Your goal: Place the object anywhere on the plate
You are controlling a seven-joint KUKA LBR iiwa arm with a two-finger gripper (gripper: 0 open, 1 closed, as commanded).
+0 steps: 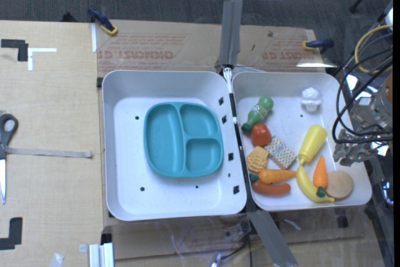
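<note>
A teal divided plate (pixel 184 139) lies in the left white bin (pixel 115 134). The right bin (pixel 284 92) holds toy food: a green bottle (pixel 259 111), a red tomato (pixel 260 134), a cracker (pixel 257 160), a wafer (pixel 282 152), a yellow bottle (pixel 311 142), two carrots (pixel 275 176) (pixel 320 172), a red sausage (pixel 271 188), a banana (pixel 307 184), a round tan cookie (pixel 340 184) and a small white piece (pixel 310 97). The gripper (pixel 355 154) hangs at the right bin's right edge, above the cookie; I see nothing held in it.
Scissors (pixel 5 137) lie on the wooden bench at far left. Blue-yellow clamps (pixel 102 20) (pixel 319 44) hold the cardboard behind the bins. Cables (pixel 365 72) loop at the right beside the arm.
</note>
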